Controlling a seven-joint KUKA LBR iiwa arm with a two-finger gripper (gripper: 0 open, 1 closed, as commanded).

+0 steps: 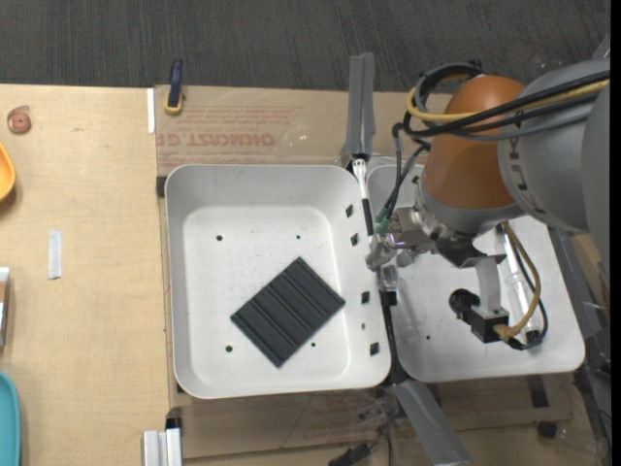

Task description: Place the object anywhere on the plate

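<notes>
I saw the plate [288, 311], a dark ridged slab, lying flat in the left bin [194, 197], could not tell the state of the claw [386, 272] over the bins' divide, and advised a centred descent.

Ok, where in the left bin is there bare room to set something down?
In the left bin, the floor is bare along the back and left walls, around the dark ribbed plate. The right bin is crowded by the arm.

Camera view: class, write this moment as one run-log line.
arm: over right bin | gripper: near the bins' shared edge | dark ridged plate: flat in left bin, nothing on it | task: not done
</notes>
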